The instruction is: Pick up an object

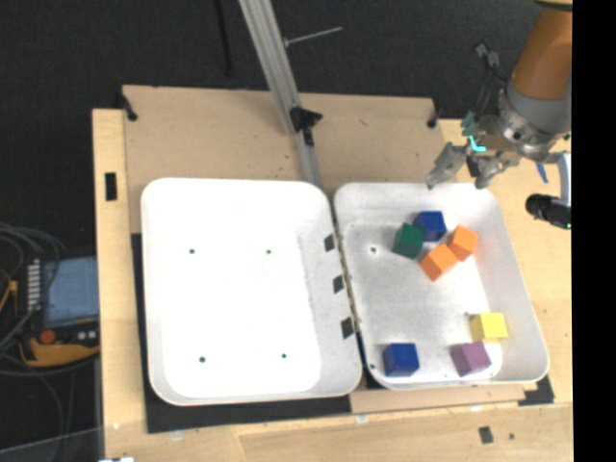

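Hovering open-fingered, the end effector (463,170) (holding nothing) hangs over the right bin's (515,287) back rim above the wooden bench (192,123).

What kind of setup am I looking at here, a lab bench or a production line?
Most likely a lab test bench: two shallow white bins, the left bin and the right bin, sit on a plywood board, small coloured blocks such as the yellow block lie loose, and cables trail at the side.

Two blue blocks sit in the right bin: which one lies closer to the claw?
The blue block at the bin's far end, touching the green block, lies closer to the claw. The other blue block sits at the near edge.
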